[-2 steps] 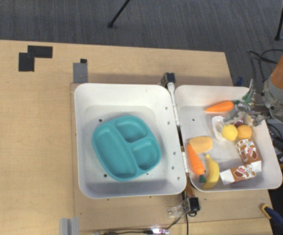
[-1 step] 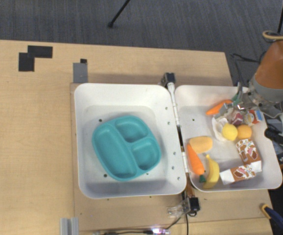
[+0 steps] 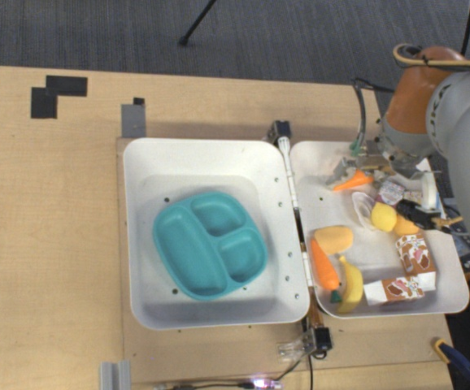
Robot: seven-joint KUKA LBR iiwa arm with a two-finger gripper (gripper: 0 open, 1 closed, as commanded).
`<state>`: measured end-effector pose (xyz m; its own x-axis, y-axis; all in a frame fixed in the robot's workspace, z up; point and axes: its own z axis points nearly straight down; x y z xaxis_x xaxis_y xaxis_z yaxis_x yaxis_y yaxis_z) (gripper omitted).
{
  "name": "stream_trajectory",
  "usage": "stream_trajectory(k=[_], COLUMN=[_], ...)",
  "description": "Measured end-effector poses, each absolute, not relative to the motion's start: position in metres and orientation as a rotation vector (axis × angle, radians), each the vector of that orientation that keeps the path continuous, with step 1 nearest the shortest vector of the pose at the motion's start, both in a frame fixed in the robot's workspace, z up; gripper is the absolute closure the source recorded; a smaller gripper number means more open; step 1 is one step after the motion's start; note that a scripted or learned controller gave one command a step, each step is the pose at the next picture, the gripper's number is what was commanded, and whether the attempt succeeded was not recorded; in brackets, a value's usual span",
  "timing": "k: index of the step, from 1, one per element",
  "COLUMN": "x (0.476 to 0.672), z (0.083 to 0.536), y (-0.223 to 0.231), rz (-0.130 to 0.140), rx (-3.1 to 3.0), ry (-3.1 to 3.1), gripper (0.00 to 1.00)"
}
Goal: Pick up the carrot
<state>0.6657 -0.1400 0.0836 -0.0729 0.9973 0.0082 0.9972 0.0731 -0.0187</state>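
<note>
Against right bin's (image 3: 456, 297) near wall: tapered orange carrot (image 3: 325, 266), curved banana (image 3: 350, 283).

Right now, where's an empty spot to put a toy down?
The left bin has bare white floor all around the teal divided plate, widest along its far edge. The right bin is crowded: carrot, banana, cartons.

Teal tray (image 3: 209, 244): three compartments, in the left bin (image 3: 137, 218), well left of the gripper.
Banana (image 3: 350, 283): right bin (image 3: 316, 165), below the gripper.
Lemon (image 3: 384, 216): just below the gripper.
Cartons (image 3: 415, 254): brown-and-white, lower right.
</note>
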Motion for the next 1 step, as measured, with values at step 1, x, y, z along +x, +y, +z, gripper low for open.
stream_trajectory(k=[1], x=[0.6658], z=[0.0942], y=[-0.1404], rz=[0.016], rx=[-2.121], ry=[-2.291], gripper=[1.0])
